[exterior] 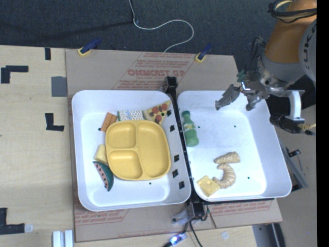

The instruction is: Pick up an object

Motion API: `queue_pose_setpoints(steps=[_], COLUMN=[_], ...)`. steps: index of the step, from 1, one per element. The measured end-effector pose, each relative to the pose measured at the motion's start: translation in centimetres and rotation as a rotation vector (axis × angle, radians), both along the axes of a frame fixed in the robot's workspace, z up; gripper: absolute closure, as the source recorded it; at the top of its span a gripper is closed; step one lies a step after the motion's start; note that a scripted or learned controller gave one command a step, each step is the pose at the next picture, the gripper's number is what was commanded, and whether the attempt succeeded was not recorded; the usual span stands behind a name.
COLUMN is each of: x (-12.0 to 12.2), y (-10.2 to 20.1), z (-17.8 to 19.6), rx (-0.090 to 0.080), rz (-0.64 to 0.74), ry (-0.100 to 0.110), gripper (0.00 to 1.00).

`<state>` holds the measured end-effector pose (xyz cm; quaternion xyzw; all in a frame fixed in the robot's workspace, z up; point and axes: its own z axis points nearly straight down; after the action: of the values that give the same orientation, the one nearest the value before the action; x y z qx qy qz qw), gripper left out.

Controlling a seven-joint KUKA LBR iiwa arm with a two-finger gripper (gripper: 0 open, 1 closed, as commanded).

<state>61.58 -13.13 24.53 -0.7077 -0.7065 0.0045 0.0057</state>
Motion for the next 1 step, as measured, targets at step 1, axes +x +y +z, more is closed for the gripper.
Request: queue_pose_setpoints(steps=[1], x=[0.23], y=[0.02], z=[0.79], rx=[-0.002], rz=[0.003], ry=[-0.013], gripper=[0.00])
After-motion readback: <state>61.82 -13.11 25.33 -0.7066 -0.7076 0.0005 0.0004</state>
